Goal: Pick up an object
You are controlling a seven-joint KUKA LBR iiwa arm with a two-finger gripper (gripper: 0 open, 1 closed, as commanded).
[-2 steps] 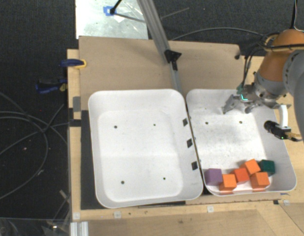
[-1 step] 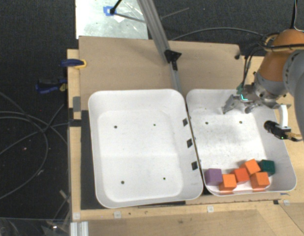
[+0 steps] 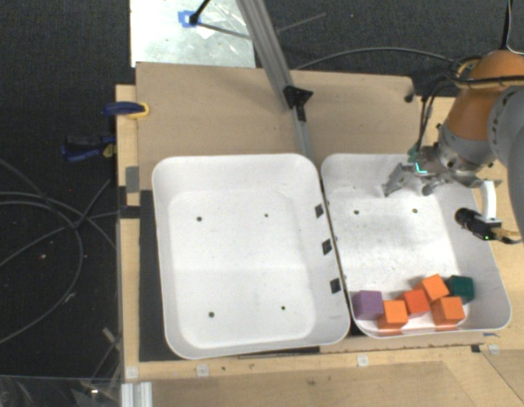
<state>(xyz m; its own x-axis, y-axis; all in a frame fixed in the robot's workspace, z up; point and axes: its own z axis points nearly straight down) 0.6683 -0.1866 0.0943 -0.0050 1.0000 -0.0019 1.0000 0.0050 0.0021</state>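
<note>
Several small blocks lie bunched along the near edge of the right bin (image 3: 389, 227): a purple block (image 3: 368, 303), three orange blocks (image 3: 394, 313) (image 3: 434, 287) (image 3: 448, 310) and a dark green block (image 3: 461, 288). My gripper (image 3: 409, 181) hangs over the far right part of that bin, well away from the blocks. Its two fingers are spread apart, open, with nothing between them.
The left bin (image 3: 245, 253) sits beside the right one on the brown bench. A slanted metal pole (image 3: 270, 49) crosses the back of the bench. Blue and yellow clamps (image 3: 122, 108) grip the bench's left edge. Cables trail on the dark floor at left.
</note>
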